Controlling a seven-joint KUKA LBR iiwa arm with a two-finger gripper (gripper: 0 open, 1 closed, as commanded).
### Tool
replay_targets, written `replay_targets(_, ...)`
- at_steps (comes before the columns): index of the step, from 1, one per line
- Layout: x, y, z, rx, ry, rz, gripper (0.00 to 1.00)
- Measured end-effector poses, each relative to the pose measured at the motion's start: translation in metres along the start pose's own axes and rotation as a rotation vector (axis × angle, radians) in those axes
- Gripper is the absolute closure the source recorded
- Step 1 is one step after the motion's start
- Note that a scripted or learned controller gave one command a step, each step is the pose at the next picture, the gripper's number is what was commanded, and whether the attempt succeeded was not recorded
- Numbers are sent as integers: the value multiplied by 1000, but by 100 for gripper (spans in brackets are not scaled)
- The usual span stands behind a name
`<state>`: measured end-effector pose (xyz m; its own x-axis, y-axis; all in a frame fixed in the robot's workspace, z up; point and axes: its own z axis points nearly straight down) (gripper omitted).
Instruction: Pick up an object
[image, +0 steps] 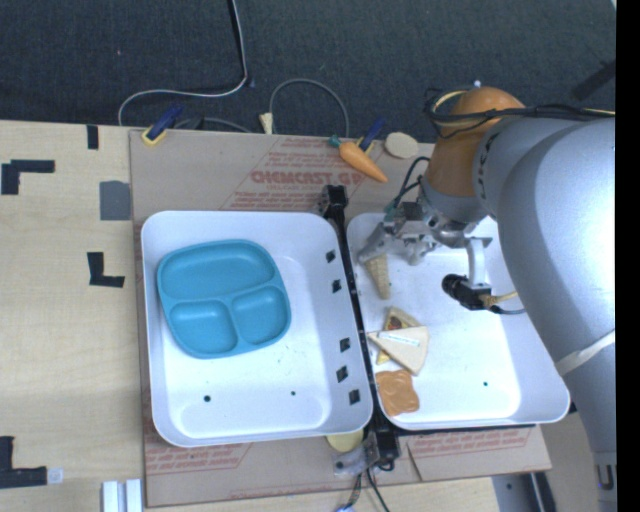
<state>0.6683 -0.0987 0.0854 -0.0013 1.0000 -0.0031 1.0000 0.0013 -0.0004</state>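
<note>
Cone-shaped pale object (378, 275): lies in the right bin (500, 385), near the bin's left wall, upper part, pointing down along the wall. My gripper (398, 238) sits just above it, at the bin's upper left area; one metal finger (372, 244) slants toward the cone's top end and comes close to it or touches it, contact not clear. Nothing visibly between my fingers. Whether they are spread or closed I cannot tell from this angle; my wrist hardware covers most of them.

Further down the same left wall of the right bin: a wedge-like sandwich piece (402, 343), cream and brown, and just below it, touching or nearly so, an orange-brown flat piece (398, 392). A black part with a cable (468, 291) hangs off my wrist over the middle of the right bin.

Left of the right bin, the left bin (180, 415) holds a blue divided plate (223, 297), three compartments.

Beyond the right bin's top edge, on the cardboard sheet (280, 180): a toy carrot (360, 160) and a pale round piece (401, 145). Red printing on the cardboard, upside down from here; not readable with certainty.
</note>
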Motion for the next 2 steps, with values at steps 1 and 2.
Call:
replay_targets(1, 1, 0, 0, 0, -2, 1, 0)
replay_targets(2, 0, 0, 0, 0, 0, 0, 0)
